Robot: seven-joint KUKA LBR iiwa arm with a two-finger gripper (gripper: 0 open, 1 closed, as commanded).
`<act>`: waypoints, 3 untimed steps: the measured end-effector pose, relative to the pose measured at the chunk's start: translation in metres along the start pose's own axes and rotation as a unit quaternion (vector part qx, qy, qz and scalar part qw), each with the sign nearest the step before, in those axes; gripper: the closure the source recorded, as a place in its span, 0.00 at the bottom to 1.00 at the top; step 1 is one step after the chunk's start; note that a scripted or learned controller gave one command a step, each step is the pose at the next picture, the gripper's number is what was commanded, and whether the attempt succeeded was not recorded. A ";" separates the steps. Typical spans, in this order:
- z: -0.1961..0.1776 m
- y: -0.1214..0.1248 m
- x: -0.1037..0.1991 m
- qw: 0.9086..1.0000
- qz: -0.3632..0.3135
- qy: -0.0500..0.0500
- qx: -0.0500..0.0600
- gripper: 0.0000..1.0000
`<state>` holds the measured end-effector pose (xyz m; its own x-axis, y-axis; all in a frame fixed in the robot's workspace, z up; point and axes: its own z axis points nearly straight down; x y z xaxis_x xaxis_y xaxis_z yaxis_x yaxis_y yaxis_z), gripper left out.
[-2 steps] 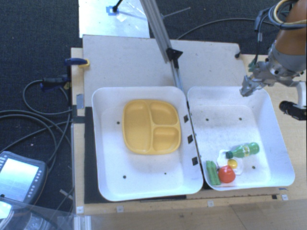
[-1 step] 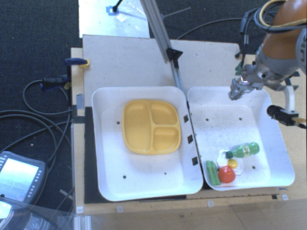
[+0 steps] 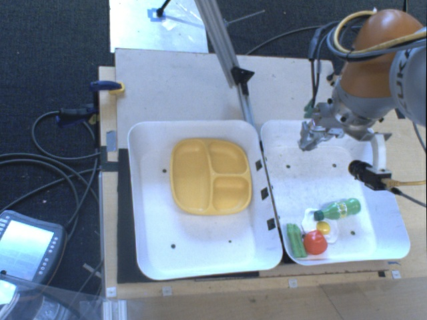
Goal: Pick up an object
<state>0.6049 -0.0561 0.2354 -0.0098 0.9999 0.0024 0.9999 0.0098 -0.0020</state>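
Observation:
My gripper [image 3: 311, 139] hangs over the far part of the right bin [image 3: 373, 185], well above its floor, with nothing visible between its fingers. Near that bin's front corner lie several small items close together: a green bottle [image 3: 339, 209] on its side, a fried egg toy [image 3: 321, 227], a red tomato [image 3: 315, 243] and a green pod-shaped vegetable [image 3: 295, 239]. The gripper stands far behind them, roughly a third of the bin away.
A yellow divided plate [image 3: 211, 176] lies in the left bin [image 3: 153, 239]. A grey pole [image 3: 220, 35] slants down to the wall between the bins. Cables and a pendant [image 3: 23, 245] lie off the bench at left.

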 end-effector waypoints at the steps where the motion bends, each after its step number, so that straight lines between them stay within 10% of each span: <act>1: -0.005 -0.017 0.041 1.000 -0.001 0.000 -0.001 1.00; 3: -0.013 -0.055 0.139 1.000 -0.001 0.000 0.000 1.00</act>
<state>0.5488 0.0826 0.2493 -0.0113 0.9999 0.0029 0.9999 0.0113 -0.0013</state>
